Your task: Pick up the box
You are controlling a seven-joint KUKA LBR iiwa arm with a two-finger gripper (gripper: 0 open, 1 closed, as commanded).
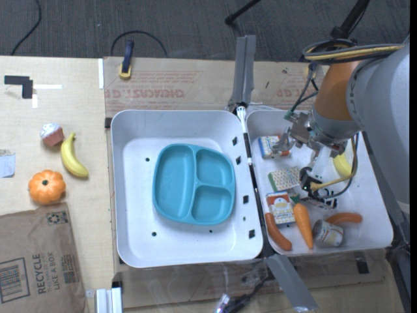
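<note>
The box (281,208) is small and flat, with a red-and-white printed top, lying in the right bin (381,197) beside the carrot (302,223). The tool (305,175) hovers above; its state cannot be told.

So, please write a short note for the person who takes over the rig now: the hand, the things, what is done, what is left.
Hand: low in the right bin, near its upper middle. I cannot tell if it holds anything.
Boxes: three small ones lie in the right bin, one at the upper left, a patterned one in the middle, and a red and white one below it. Carrot, sausages and a can lie lower in the same bin.
Left bin: holds a blue divided plate.
Done: nothing visibly lifted.
Left: grasp a box and raise it.
</note>
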